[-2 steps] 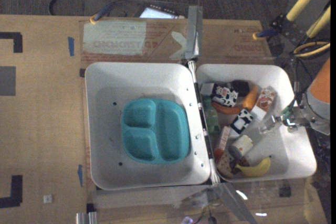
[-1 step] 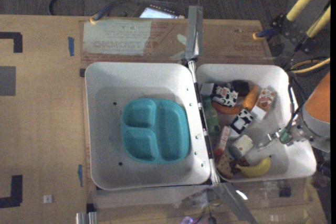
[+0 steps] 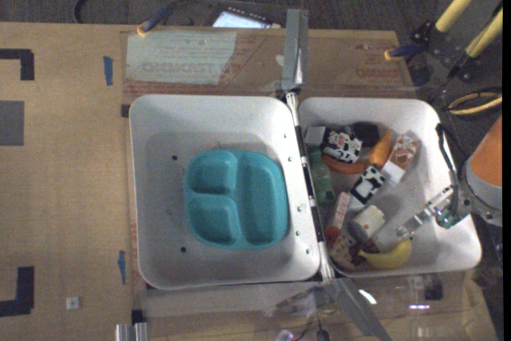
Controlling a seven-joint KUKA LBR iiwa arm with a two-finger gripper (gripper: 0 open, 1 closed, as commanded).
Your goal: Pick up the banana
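The yellow banana (image 3: 389,255) lies at the front edge of the right bin (image 3: 455,251), partly covered by the gripper. The grey arm with its orange band comes in from the right. My gripper (image 3: 393,235) reaches down and to the left, its tip right above or against the banana's upper side. A light grey round object (image 3: 367,220) sits just left of the tip, touching the banana's left end.
The right bin also holds two cow-patterned boxes (image 3: 342,145), an orange carrot-like piece (image 3: 382,149), a small carton (image 3: 404,151), a green item (image 3: 322,180) and a brown toy (image 3: 343,251). A teal divided plate (image 3: 236,198) lies in the left bin (image 3: 152,172).
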